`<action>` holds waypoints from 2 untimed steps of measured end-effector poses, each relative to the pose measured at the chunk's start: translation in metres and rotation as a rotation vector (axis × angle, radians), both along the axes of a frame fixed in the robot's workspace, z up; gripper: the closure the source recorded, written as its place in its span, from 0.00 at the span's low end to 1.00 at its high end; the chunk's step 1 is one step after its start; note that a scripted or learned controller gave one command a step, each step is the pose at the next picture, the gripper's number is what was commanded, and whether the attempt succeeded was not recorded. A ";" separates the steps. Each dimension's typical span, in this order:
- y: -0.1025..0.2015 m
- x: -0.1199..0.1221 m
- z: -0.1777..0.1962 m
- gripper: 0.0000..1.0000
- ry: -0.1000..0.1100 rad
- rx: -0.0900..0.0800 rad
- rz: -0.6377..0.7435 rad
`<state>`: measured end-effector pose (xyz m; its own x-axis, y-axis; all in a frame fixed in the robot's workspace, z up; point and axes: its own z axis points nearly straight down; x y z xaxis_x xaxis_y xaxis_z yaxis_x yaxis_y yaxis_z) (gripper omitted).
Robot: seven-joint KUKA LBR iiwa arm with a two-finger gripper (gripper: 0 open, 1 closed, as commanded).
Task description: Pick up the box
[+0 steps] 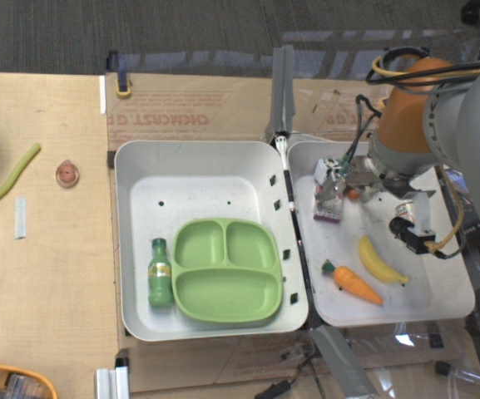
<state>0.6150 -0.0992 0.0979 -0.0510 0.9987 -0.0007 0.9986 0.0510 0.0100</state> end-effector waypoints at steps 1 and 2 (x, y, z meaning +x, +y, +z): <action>0.004 0.008 0.000 0.00 0.000 -0.002 -0.039; 0.004 0.009 0.010 1.00 -0.003 -0.002 -0.037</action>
<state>0.6238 -0.0954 0.1083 -0.0139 0.9999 -0.0025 0.9998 0.0140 0.0130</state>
